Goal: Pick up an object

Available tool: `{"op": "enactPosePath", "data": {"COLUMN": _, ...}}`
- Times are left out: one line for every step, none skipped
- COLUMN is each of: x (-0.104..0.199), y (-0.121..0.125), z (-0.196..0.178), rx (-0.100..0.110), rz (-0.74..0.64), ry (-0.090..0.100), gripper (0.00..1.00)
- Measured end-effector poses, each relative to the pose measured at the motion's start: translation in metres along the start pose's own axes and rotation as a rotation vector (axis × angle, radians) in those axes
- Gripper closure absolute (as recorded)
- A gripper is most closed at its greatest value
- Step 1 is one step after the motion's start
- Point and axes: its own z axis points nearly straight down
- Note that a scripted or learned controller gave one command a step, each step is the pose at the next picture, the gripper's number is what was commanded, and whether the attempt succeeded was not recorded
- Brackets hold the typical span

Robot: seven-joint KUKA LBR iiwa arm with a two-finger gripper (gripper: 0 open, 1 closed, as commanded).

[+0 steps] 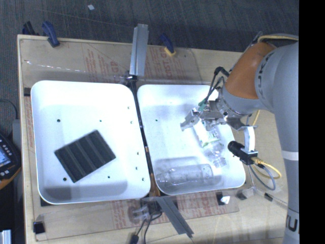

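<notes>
pincer (199,120) is hanging low in the right shallow white bin (157,136), at 3 o'clock of frame; can't tell its state. small clear plastic bottle (212,141) is lying just under it, large clear plastic bottle (185,175) at the bin's 6 o'clock wall. black ribbed rectangular pad (85,154) is sitting in the left white bin (76,95). risk: clear bottles are likely slipping or rolling off a partial pinch. bottle outlines are washing out on white.

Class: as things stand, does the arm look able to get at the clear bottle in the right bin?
Probably yes: the bottle lies uncovered by the bin's near wall, and the hand hangs in that bin.
</notes>
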Motion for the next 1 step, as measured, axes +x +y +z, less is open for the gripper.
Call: {"op": "enactPosePath", "data": {"x": 0.0012, "y": -0.0082, "z": -0.0139, "rx": 0.001, "rz": -0.031, "ry": 0.001, "gripper": 0.00}}
